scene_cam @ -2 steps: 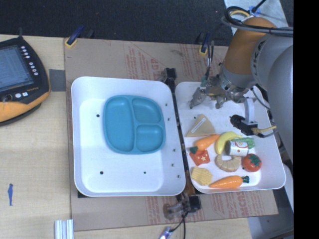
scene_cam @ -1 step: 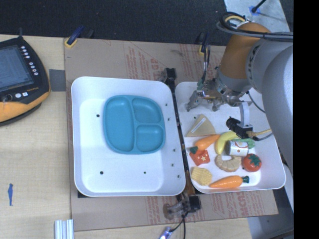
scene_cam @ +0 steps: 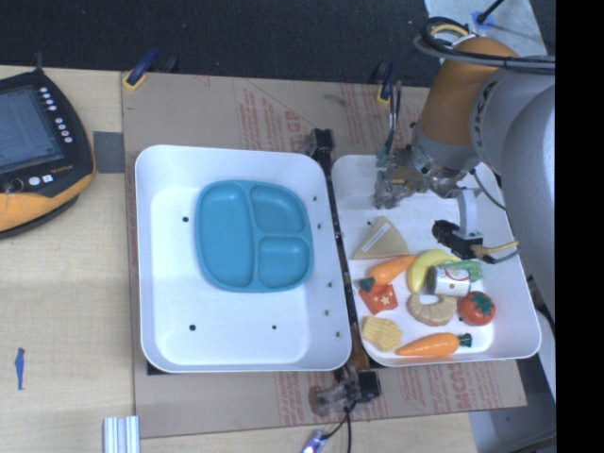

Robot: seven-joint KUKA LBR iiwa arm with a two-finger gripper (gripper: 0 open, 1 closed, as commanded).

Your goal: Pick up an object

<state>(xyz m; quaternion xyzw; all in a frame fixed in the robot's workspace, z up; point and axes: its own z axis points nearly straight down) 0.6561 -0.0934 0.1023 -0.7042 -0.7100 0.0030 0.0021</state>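
**Op:** I've got the hand [scene_cam: 392,192] low over the far end of the right bin [scene_cam: 354,182], near its far-left corner. Can't tell if it's open or closed, the wrist blocks that from my angle. Nothing visibly in it.

**Obs:** What's closest to grab?

**Op:** Tan wedge [scene_cam: 380,240], prob. a cheese or bread slice. It lies just toward the near side of the hand, almost straight below it in view, apart from it, not touching. Its long edge runs on a diagonal, point toward the hand, wide end toward the bin's left wall.

**Obs:** And the rest?

**Op:** Further toward me & bunched up: upper carrot [scene_cam: 390,270], banana [scene_cam: 427,264], small can [scene_cam: 452,280], tomato [scene_cam: 478,309], cookie [scene_cam: 431,310], waffle piece [scene_cam: 381,333], lower carrot [scene_cam: 427,346] along the near edge. Several touch each other, so messy picks imo.

**Obs:** Left bin?

**Op:** Blue divided plate [scene_cam: 253,234] sits in the left bin [scene_cam: 156,262]. Well away from the hand, too flat to grip anyway.

**Obs:** So the wedge.

**Op:** Yep. I'd judge a short move toward me, then descend, w/ the grip set across the wedge's narrow width.
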